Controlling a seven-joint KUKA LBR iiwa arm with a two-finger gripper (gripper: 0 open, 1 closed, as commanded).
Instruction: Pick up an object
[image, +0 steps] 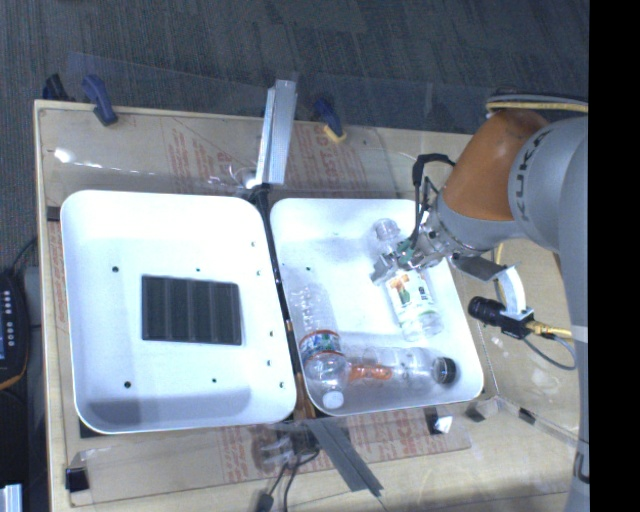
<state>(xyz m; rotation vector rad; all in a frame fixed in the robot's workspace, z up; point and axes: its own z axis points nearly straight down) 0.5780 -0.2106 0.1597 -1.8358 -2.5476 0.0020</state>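
Camera view: gripper (400, 258) over bottle (410, 290)

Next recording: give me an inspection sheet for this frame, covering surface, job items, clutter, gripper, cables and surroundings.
Surface: wooden bench bearing left bin and right bin.
Job's things: three clear plastic bottles in the right bin: upper bottle, left bottle, bottom bottle.
Clutter: dark ribbed panel in the left bin.
Gripper: gripper over the upper bottle; finger state unclear.
Cables: black cable at the wrist.
Surroundings: blue clamps at the bench's far edge.
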